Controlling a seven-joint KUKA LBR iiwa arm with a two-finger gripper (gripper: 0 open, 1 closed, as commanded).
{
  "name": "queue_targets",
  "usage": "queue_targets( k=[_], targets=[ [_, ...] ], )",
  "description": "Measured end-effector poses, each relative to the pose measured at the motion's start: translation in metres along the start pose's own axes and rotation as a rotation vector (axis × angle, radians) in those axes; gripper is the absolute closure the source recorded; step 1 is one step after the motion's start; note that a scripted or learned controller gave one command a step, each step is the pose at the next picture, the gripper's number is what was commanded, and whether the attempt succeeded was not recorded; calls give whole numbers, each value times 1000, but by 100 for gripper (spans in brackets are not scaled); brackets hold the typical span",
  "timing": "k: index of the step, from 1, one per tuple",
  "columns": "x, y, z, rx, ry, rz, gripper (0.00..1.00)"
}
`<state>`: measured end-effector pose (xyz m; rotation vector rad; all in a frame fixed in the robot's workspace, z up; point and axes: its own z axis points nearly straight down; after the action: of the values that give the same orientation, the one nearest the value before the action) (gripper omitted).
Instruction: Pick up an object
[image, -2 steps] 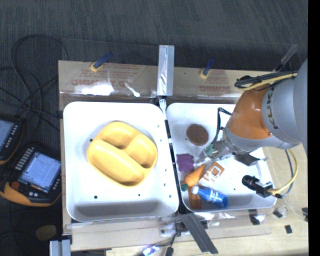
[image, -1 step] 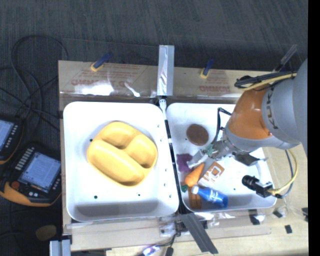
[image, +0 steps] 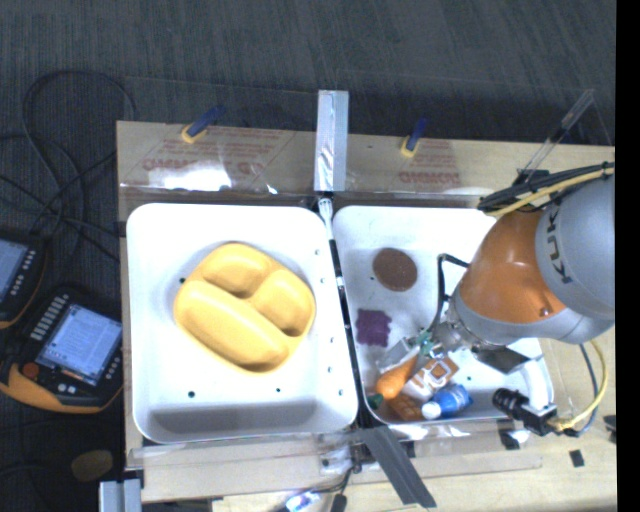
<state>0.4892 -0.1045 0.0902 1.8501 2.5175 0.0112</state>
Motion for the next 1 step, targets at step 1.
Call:
queue_targets(
  k=[1],
  targets=[
    [1, 1, -10, -2, 3, 0, 100]
  ],
)
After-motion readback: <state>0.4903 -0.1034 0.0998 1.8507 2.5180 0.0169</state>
